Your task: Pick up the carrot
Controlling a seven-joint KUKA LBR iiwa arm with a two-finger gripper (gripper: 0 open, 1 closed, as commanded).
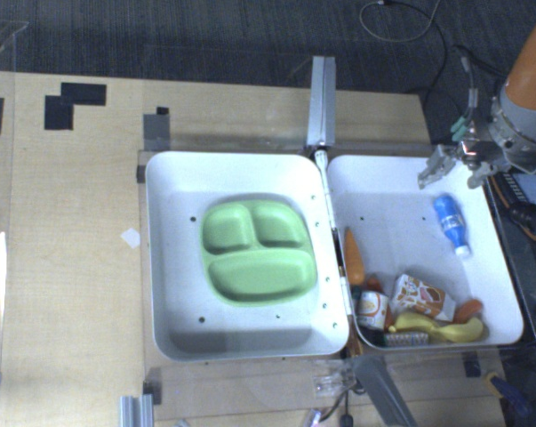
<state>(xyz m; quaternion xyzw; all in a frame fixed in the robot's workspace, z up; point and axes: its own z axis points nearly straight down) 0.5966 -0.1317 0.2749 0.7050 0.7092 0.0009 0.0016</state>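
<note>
The carrot (353,256) is orange and slim and lies lengthwise against the left wall of the right bin (388,198), about halfway down. My gripper (454,171) hangs over the far right corner of that bin, well away from the carrot and up and to its right. Its two fingers (432,167) are spread apart with nothing between them, so it is open. A blue bottle (450,223) lies just below the gripper.
The right bin's near end holds a small can (370,308), a snack packet (420,298), a banana (438,332) and a reddish item (468,310). A green divided plate (257,249) sits in the left bin (174,238). A metal post (322,105) stands between the bins.
</note>
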